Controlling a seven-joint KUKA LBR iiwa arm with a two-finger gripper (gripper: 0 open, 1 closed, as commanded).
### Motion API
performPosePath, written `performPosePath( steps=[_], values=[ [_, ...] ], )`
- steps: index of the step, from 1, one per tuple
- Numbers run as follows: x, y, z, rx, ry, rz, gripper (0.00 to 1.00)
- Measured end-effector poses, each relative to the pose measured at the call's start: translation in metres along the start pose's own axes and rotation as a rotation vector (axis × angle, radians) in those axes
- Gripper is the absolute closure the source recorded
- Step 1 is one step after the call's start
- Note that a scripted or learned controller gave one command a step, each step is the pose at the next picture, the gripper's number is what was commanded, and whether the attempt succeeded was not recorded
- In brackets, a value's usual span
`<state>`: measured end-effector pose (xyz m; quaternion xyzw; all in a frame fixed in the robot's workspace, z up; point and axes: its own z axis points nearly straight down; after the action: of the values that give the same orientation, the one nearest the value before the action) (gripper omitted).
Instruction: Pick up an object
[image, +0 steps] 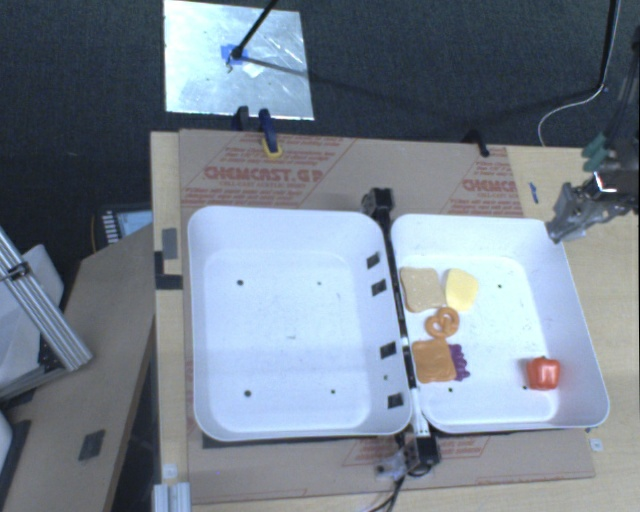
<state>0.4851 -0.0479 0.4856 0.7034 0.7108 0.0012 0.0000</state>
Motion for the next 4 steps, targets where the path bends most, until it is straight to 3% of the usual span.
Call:
performPosePath(
  steps=[1,2,3,4],
  values=[
    [0.062,0.002,0.100,0.008,0.000,0.000,1.00],
    [0.109,0.003,-0.058,-0.016,0.002,0.001,1.00],
    [0.163,0.002,0.078,0.010,-0.003,0.002,1.00],
    [0.203,0.004,-0.049,-0.013,0.004,0.002,1.00]
  ],
)
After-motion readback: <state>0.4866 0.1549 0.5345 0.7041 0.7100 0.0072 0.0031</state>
